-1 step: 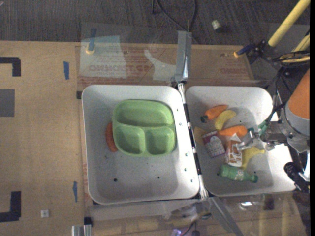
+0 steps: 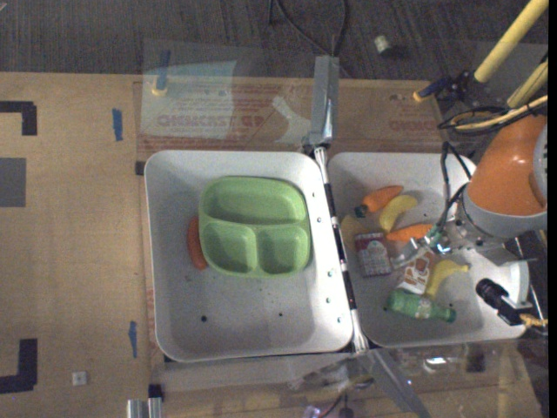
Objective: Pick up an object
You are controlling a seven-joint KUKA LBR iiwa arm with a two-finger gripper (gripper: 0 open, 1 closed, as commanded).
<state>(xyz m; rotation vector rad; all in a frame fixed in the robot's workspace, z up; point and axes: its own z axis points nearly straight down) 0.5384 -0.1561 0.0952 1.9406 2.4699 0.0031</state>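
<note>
Orange and yellow toy foods crowd the right bin (image 2: 348, 316), where the hand (image 2: 429, 244) hangs low among them, just beside an orange carrot (image 2: 407, 232) and above a small brown-and-white packet (image 2: 417, 273). Blur hides the fingers, so I cannot tell how far open it is or whether it has anything. The left bin (image 2: 174, 312) bears a green divided tray (image 2: 255, 225).

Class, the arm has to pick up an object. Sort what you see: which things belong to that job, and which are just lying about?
Belong to the job:
gripper
yellow banana
orange carrot
green bottle
small card packet

Just lying about:
green divided plate
blue tape strip
black cable
</note>
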